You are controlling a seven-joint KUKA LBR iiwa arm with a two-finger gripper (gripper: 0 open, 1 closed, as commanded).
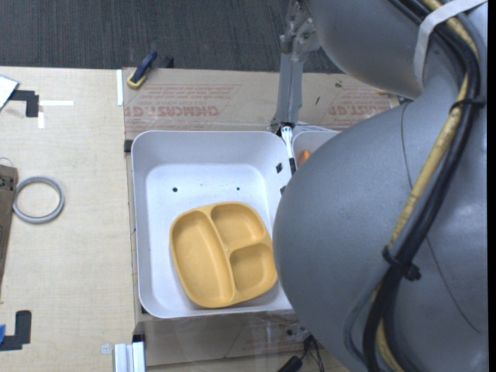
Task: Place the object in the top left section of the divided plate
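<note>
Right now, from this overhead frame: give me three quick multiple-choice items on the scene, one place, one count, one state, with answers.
1. Where does the yellow plate lie?
A. In the left white bin
B. On the bare bench by the tape roll
C. On the cardboard behind the bins

2. How many sections does the plate have?
A. Two
B. Three
C. Four

3. What state are the plate's sections in?
A. All bare
B. One holds an orange object
C. Plate is flipped face down

Answers:
1. A, the plate sits on the bin's floor, toward its near edge.
2. B, one long section on the left and two smaller ones on the right.
3. A, only the plate's own yellow surface shows in each section; the plate is face up.
</note>
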